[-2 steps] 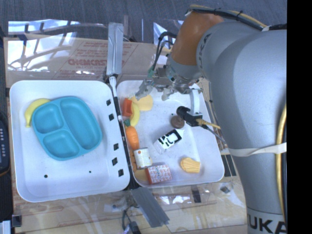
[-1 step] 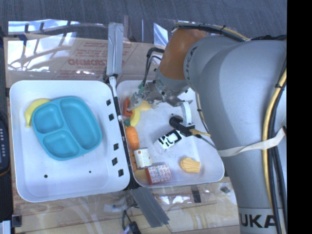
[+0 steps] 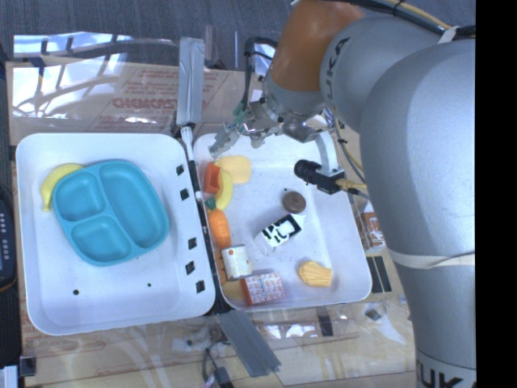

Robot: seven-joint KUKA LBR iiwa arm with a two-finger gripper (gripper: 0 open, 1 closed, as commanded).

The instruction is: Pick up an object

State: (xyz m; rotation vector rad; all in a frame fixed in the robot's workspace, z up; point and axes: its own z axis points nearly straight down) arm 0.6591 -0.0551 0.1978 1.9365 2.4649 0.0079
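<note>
We see two bins side by side; in the left bin (image 3: 48,297) a divided plate (image 3: 111,210) lies, with a banana (image 3: 53,183) at its left edge; in the right bin (image 3: 355,273) a carrot (image 3: 220,227) lies along the left wall, a can (image 3: 236,262) and a box (image 3: 262,287) near the front, a bottle (image 3: 280,231) in the middle; the gripper (image 3: 230,134) hangs over the far left corner.

Dark grey ribbed floor (image 3: 121,2) — printed cardboard sheet (image 3: 137,99) on bench.
</note>
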